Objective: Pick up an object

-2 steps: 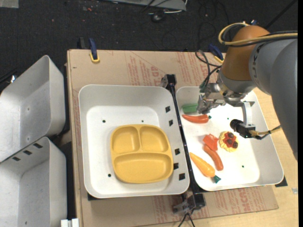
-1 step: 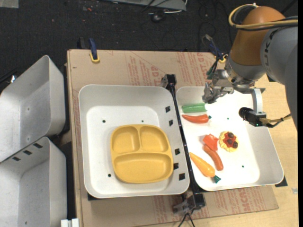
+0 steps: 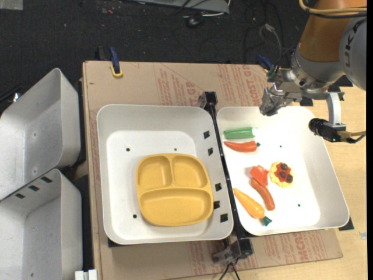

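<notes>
The gripper hangs at the right bin's twelve o'clock rim, its grasp impossible to tell, while food toys crowd the centre, where a descent could plausibly strike between them or pinch two.

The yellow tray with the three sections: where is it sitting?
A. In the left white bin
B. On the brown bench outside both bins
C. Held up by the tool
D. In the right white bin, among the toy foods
A: the yellow tray lies flat in the left white bin, while the toy foods such as the green pepper and the carrot lie in the right white bin.
</notes>
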